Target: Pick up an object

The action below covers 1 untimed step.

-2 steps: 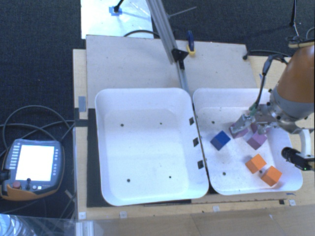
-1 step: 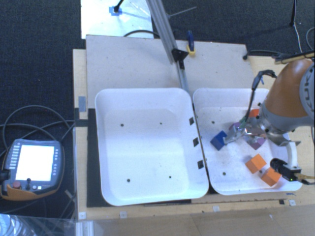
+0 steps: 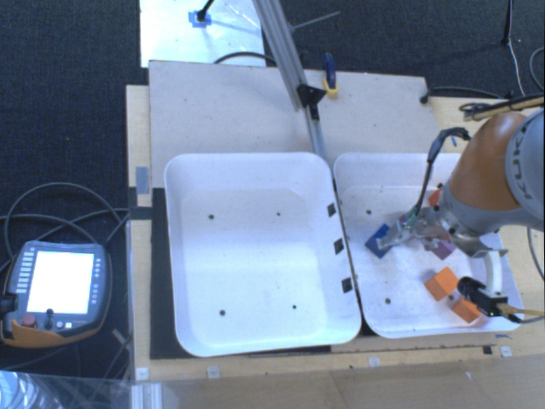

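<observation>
- Over the right bin (image 3: 375, 318), my claw (image 3: 402, 233) reaches low toward a blue block (image 3: 377, 244), its tip just beside or touching it.
- Whether my claw is spread or pinching, I cannot tell.
- Orange blocks (image 3: 442, 284) lie near the bin's front right corner.

No text, label, brand or number is legible anywhere; the screen of the handheld control pendant (image 3: 58, 292) at the left shows blank white.
</observation>
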Each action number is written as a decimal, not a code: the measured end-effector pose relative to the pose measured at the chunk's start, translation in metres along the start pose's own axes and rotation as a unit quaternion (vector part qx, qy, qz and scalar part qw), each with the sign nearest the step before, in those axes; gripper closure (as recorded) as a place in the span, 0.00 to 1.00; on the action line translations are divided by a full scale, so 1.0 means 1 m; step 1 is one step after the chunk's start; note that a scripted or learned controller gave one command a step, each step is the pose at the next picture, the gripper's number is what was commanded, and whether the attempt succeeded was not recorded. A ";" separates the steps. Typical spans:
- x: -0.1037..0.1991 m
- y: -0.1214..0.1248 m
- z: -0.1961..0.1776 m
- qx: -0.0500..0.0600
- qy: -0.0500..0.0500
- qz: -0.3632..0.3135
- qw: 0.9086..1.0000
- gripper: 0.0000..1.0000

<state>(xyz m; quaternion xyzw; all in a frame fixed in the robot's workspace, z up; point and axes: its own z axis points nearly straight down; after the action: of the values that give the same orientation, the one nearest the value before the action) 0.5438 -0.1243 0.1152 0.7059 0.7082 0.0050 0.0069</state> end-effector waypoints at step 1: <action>0.001 0.001 -0.009 -0.002 0.001 0.000 1.000 1.00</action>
<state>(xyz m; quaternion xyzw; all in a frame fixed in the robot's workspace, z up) 0.5451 -0.1235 0.1246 0.7056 0.7085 0.0067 0.0075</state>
